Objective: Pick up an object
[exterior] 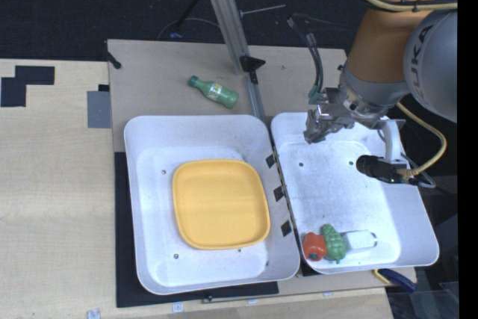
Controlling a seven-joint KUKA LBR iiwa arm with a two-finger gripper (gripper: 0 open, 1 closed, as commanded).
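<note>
Toys lie nearest to the camera, in the front corner of the right bin point(418, 235): a red toy point(314, 246), a green toy point(334, 243) touching it, and a small white object point(360, 240) just beside the green one. These three make one little group close to the front wall of the right bin, and nothing grips them.

To the left of the right bin stands the left bin point(142, 160), its wall just beside the other's wall, with three small black clips between them. A yellow square plate point(221, 203) lies flat in the middle of the left bin.

Farther back in the right bin, near its rear wall, the gripper point(317, 129) hangs over the white floor. It points down and to the left. I cannot tell if it is released or clenched, because that part is small and dark; no object is seen in it. Behind the gripper the arm point(388, 41) rises with its orange band and grey body, and a yellow hose runs along it.

Beyond the left bin, on the bare bench point(149, 78), a green bottle point(213, 91) lies on its side. A grey metal rail point(228, 11) stands slanted behind both bins, between the bottle and the arm.
</note>
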